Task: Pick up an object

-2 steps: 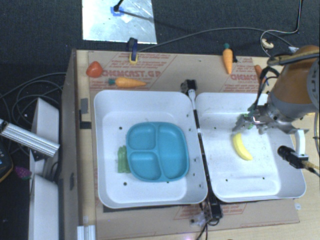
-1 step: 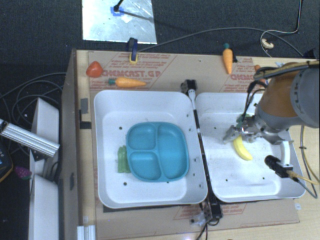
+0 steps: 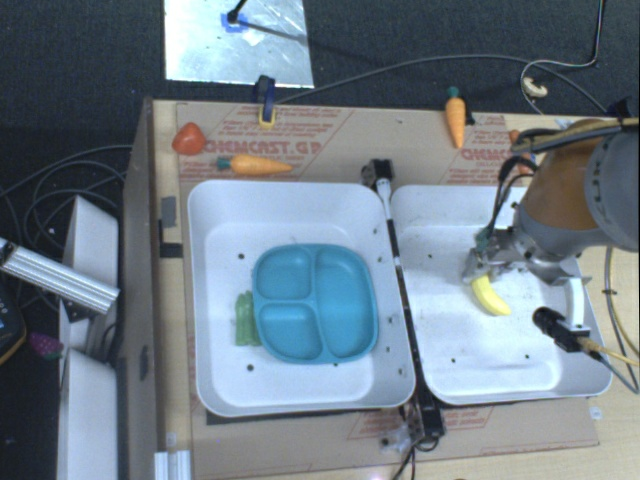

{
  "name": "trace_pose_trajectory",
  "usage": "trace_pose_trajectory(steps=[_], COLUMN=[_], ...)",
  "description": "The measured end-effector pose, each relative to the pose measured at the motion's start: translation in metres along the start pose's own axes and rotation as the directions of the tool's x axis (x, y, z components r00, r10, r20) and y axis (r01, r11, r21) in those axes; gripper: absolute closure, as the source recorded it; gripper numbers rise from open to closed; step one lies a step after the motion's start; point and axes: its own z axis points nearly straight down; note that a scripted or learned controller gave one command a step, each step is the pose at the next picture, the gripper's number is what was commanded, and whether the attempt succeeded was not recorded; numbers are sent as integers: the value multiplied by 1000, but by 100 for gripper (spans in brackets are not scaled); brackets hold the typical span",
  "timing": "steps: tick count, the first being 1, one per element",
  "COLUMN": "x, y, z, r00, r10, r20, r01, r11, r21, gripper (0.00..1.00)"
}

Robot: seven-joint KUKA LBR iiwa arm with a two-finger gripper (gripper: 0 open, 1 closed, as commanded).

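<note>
Big brown table [image 3: 330, 148] under two white bins side by side. Left bin [image 3: 215, 208] holding a blue plate with sections [image 3: 315, 301], with a small green thing [image 3: 244, 320] tucked against the plate's left edge. Right bin [image 3: 440, 208] holding a yellow toy banana [image 3: 490, 296] near its middle. Grey arm with orange band [image 3: 565, 193] reaching in from the right, with the gripper [image 3: 486, 265] low in the right bin, just above the banana's top end and maybe touching it. Cannot tell if the jaws are spread or pressed together; too small and dark to see.

Could go wrong: pinching just the tip of the banana, so it slips out or rolls away. Smooth curved shape, easy to lose.

Up on the table's far edge: two toy carrots [image 3: 252, 166] [image 3: 456, 118] and an orange-red toy [image 3: 188, 139]. Hard to tell what the green thing is.
</note>
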Motion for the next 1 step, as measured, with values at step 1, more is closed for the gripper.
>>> trace_pose_trajectory(steps=[1], x=[52], y=[2], z=[-124], r00=[1000], r10=[-2], r20=[0], r01=[2], r11=[1000], r21=[-3], gripper=[100])
